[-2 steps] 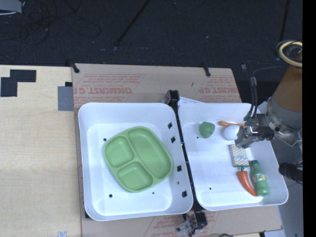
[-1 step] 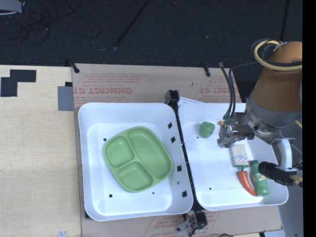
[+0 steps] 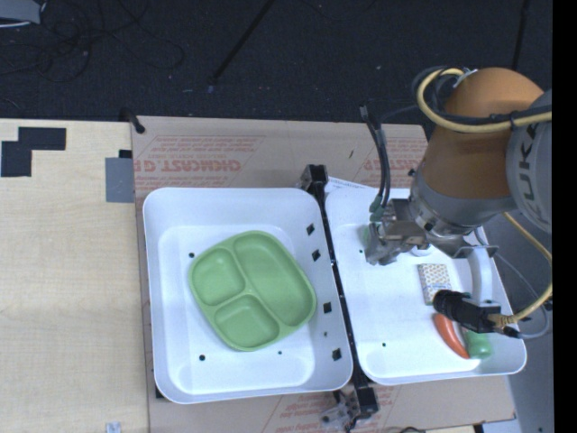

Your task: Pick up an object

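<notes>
My gripper (image 3: 380, 245) hangs over the upper left part of the right bin (image 3: 397, 350), under the grey and orange arm. Nothing shows beneath it but the bin's white floor. A small checkered block (image 3: 433, 279) lies to the right of the gripper, near the bin's right side. An orange carrot toy (image 3: 450, 334) with a green top lies in the bin's lower right corner. Both things sit apart from the gripper.
The left bin (image 3: 171, 350) holds a green divided plate (image 3: 251, 289), tilted, in its middle. A black ridge (image 3: 326, 269) separates the two bins. Cardboard lies under both bins, and the pale bench stretches to the left.
</notes>
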Available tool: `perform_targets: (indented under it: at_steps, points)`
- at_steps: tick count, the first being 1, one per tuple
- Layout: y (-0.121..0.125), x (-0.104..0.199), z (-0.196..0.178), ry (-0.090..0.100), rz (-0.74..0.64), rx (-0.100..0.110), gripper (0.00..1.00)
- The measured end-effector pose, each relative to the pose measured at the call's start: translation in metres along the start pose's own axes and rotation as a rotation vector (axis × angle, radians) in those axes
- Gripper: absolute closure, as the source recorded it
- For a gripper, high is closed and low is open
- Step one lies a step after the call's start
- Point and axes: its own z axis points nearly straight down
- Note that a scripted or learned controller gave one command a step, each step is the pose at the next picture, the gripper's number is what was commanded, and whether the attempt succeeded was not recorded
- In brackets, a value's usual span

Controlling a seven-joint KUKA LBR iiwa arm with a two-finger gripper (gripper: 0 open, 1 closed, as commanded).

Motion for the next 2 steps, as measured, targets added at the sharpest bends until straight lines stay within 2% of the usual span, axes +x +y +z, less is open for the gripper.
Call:
perform_targets:
  at_steps: [1, 2]
  points:
    - [0.017, 0.050, 0.004, 0.000, 0.000, 0.000, 1.00]
    - [0.024, 0.107, 0.023, -0.001, 0.000, 0.003, 1.00]
